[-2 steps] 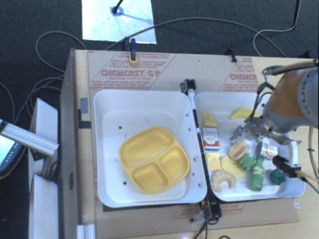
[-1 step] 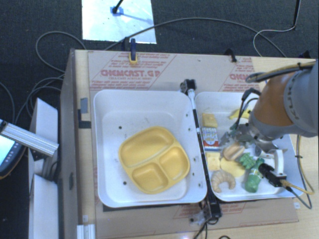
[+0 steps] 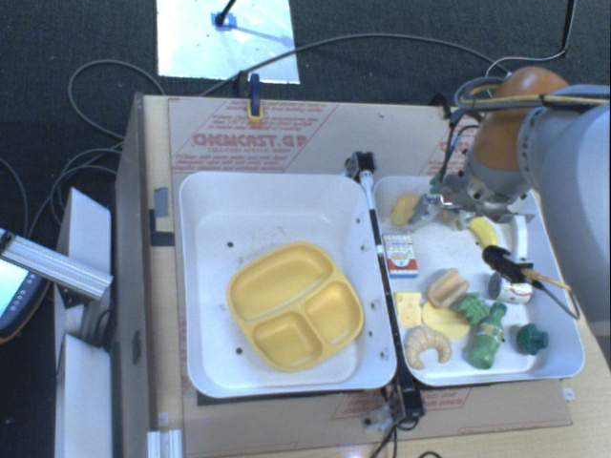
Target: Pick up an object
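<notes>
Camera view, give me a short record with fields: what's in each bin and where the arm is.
left bin: a yellow divided tray, lying flat
right bin: toy foods, among them a croissant, a green bottle, a cheese slice, a small carton and a banana
arm: reaching in from the right, over the far end of the right bin
tool: low by a yellow piece at the bin's far left corner
tool grip: cannot tell

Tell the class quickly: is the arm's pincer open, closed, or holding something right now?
Pincer: cannot be told; it sits low over the right bin, at its far end.
</notes>
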